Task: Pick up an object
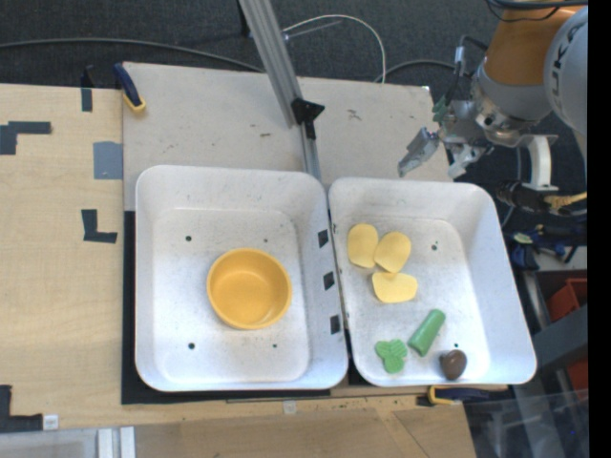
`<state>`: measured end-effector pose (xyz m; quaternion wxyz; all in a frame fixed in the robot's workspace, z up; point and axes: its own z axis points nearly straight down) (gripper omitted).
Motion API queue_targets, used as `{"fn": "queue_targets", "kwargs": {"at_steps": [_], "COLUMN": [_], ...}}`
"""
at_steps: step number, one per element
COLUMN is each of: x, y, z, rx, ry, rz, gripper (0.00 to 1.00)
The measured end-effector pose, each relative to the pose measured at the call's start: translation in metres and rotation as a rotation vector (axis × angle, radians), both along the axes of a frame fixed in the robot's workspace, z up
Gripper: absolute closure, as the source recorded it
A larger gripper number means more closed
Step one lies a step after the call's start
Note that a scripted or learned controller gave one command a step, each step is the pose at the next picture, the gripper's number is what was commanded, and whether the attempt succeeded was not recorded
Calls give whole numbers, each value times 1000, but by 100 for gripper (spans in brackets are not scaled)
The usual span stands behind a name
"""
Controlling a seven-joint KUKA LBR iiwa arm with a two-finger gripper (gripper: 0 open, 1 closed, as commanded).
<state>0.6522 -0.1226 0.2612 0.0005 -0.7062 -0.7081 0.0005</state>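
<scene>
- We see the candidate objects lying in the right bin: three pale yellow flat pieces clustered in its far-left part, touching or overlapping one another.
- Nearer to us in the same bin, a green cylinder lies tilted, with a small green leafy piece just to its left and a small brown rounded object just to its right, close to the bin's near wall.
- In the left bin we find a yellow bowl standing upright, mouth up, roughly in the middle and a little toward the near side.
- The two bins touch along their shared edge, where a few small dark clips sit.
- The gripper hangs beyond the far edge of the right bin, above the bench board rather than over the bin, well apart from all the objects.
- We make out its two fingers spread apart, and nothing sits between them.
- Above the gripper we see the arm's orange band at the far right.
- A grey metal pole runs slantwise from the far side down to the junction of the bins.
- A yellow-handled clamp grips the board's far-left corner.
</scene>
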Motion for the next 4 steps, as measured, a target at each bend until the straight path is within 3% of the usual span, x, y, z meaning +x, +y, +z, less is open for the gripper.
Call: {"fn": "queue_targets", "kwargs": {"at_steps": [1,4], "x": [0,3], "y": [0,17], "z": [0,-173], "rx": [-1,0], "ry": [0,6], "rz": [0,0], "gripper": [0,0]}}
